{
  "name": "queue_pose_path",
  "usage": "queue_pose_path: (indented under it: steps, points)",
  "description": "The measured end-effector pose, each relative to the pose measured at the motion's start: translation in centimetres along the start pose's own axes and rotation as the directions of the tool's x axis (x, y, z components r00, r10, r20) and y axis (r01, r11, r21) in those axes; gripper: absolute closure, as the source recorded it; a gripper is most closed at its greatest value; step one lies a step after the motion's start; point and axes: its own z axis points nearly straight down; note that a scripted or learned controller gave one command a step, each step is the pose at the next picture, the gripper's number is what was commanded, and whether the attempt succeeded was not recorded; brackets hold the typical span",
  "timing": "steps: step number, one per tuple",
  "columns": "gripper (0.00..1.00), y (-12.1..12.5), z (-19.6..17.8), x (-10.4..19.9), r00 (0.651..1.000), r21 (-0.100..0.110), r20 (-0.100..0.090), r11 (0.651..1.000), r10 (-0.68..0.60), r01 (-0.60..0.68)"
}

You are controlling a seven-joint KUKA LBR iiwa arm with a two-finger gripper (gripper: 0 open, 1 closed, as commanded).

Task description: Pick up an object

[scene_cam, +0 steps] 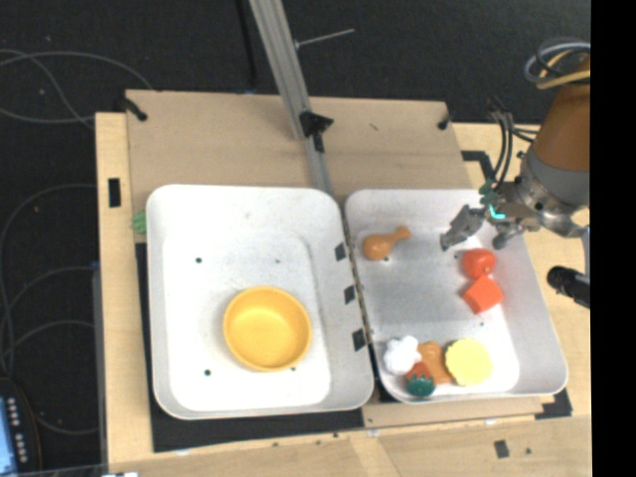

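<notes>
Grey gripper (484, 229) — fingers spread, holding nothing — hangs just above the red block (478, 262).

Two white bins (248, 202) sit on a tan bench (219, 137), one with a yellow bowl (266, 327), the other with orange-red blocks (481, 279), a tan-orange peg (383, 244), a yellow disc (468, 362) and a white lump (401, 353) (beside something green and red (420, 384)).

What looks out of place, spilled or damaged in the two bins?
Nothing stands out. The yellow bowl sits upright in the left bin. The small toys lie loose in the right bin, several bunched at its near edge, none spilled over a rim or visibly broken.
</notes>
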Motion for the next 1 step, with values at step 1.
queue_pose_path:
  steps: [1]
  points:
    - [0.0,-0.53,6.0,-0.82,1.0,0.007,0.003,1.0,0.005,-0.005]
